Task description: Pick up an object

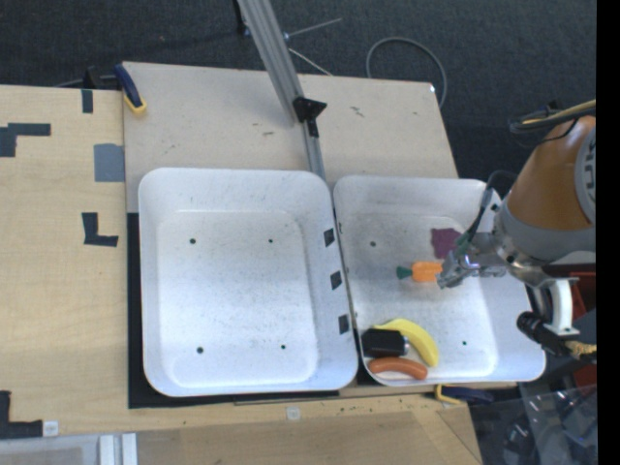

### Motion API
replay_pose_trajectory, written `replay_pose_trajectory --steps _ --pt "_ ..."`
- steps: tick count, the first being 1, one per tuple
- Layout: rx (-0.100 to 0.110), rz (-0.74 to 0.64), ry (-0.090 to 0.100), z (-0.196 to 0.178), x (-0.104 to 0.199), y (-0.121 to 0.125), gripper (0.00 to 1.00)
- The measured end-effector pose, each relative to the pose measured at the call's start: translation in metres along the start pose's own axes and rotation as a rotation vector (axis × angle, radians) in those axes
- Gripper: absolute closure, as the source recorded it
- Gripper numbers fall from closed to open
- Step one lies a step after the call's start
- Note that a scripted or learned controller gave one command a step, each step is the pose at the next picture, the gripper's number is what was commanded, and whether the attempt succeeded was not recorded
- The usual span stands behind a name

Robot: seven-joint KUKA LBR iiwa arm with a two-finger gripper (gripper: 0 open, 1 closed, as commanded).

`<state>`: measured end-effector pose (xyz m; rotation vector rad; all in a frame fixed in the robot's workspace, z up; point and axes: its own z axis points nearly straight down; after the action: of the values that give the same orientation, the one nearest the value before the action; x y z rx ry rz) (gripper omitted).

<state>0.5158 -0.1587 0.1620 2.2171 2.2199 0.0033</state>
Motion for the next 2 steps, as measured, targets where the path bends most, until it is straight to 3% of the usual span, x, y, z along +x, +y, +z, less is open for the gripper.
replay_pose_trajectory --steps 1,2 --pt "-0.001 -0.001 0.0 -0.062 -0.002 0.007 1.0" --pt "0.002 -0.001 0.001 -0.094 -0.001 0.008 1.0"
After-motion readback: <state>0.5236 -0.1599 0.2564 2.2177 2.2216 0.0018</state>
